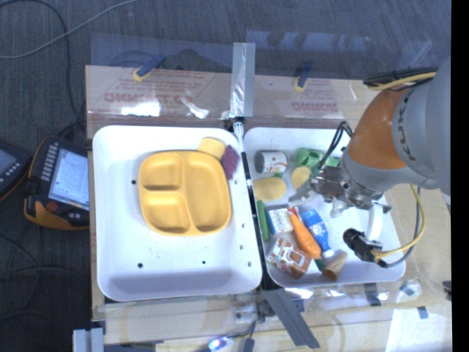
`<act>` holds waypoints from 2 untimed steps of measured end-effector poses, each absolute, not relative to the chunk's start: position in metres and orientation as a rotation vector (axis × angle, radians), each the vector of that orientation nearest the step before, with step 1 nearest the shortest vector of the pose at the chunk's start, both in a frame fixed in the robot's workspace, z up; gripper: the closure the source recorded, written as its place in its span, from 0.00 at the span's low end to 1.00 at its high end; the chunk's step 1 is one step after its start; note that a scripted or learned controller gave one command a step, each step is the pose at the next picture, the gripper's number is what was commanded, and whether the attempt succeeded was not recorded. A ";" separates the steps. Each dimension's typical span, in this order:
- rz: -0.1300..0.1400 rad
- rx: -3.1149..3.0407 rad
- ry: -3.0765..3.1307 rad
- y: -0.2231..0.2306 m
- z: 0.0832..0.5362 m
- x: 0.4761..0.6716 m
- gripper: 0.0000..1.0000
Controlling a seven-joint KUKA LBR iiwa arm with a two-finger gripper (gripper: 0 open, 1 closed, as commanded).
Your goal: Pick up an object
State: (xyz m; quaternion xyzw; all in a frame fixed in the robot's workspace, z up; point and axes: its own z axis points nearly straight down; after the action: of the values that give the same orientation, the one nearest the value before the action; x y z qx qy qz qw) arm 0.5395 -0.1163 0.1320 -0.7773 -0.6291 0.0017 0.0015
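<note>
Glossy yellow plastic tray (184,191), smooth white plastic bins (117,270)

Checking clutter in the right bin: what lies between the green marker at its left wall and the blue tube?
In the camera view, a small white packet and the orange carrot lie between the green marker and the blue tube.

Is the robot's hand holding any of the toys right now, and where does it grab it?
It cannot be told: the hand hangs low over the right bin, above the toys.
</note>
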 end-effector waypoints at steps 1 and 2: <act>-0.034 -2.474 -1.958 -0.121 0.097 0.529 0.00; -0.050 -2.479 -1.966 -0.120 0.111 0.533 1.00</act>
State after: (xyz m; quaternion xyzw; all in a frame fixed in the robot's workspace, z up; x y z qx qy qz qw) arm 0.5333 -0.1203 0.1109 -0.7834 -0.6212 -0.0159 -0.0114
